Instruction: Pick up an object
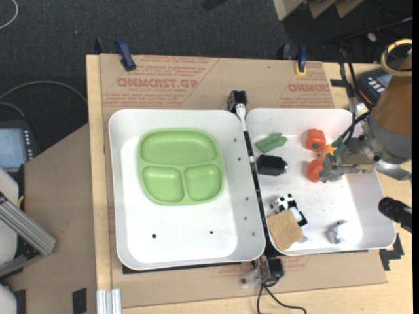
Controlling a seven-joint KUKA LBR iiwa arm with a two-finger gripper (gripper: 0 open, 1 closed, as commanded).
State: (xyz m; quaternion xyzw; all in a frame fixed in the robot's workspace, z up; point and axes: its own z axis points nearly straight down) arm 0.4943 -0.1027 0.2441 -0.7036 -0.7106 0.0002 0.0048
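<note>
Dark carpet surrounds a bench topped with a brown cardboard sheet [196, 77] printed with red lettering and held at its far edge by two clamps. Two shallow white bins sit side by side on the sheet.

Left bin [131, 241]: holds a light-green divided tray [180, 165] with one long compartment and two smaller ones. The tray lies in the far half of the bin.

Right bin [366, 221]: holds several small objects —
- a green object [270, 141] near the far-left corner;
- a black cylindrical object [271, 165] just in front of it, beside the dividing wall;
- a black-and-white object [288, 207] toward the near left;
- a tan square piece [285, 231] touching that object on its near side, at the bin's front-left corner;
- a small grey object [336, 233] near the front edge;
- two orange objects, one [315, 138] toward the far side and a second [315, 169] nearer the middle.

Arm position: the grey arm enters from the right, with the gripper [330, 169] low over the right bin. The fingertips sit right beside the second orange object, apparently touching it. Finger state — spread or closed, and whether anything lies between them — cannot be determined at this resolution.
</note>
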